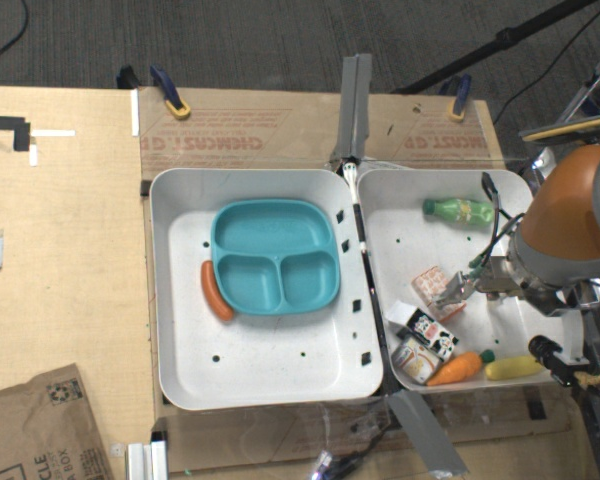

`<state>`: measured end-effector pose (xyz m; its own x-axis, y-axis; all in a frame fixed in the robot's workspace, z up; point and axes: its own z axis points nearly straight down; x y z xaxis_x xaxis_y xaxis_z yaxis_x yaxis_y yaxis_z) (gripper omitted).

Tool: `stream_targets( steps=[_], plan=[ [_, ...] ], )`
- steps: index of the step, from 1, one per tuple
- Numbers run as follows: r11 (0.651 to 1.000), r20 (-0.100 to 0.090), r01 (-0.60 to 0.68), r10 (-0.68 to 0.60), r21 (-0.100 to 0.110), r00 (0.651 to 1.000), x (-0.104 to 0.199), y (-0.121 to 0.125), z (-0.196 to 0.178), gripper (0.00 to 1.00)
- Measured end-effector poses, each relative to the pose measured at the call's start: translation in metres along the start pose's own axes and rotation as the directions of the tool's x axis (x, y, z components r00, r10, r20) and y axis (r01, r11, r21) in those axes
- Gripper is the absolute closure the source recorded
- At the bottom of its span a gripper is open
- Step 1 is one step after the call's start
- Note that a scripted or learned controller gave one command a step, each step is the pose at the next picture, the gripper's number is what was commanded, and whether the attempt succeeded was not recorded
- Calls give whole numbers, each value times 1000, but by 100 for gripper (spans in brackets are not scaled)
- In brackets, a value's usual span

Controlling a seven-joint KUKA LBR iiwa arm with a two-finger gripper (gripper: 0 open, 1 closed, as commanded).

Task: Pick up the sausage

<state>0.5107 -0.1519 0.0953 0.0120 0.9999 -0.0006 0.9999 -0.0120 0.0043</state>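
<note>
Sausage [217, 292]: lies in the left bin [180, 368], tucked against the left edge of the teal tray [276, 254], untouched.
Gripper [462, 288]: over the right bin [400, 203], beside a small packet [435, 290]; fingers' state cannot be told.
Judgement: arm is in the wrong bin for this task.
Surroundings: wooden bench [60, 268], dark carpet [230, 18] beyond.

We've got the sausage [217, 291], orange-red and curved, lying flat in the left bin right against the teal tray's left edge.
</note>
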Motion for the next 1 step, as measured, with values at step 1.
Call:
stream_targets(
  steps=[1],
  plan=[
    [940,-1,-342,342,-3,940,-11,34,-1,0]
  ],
)
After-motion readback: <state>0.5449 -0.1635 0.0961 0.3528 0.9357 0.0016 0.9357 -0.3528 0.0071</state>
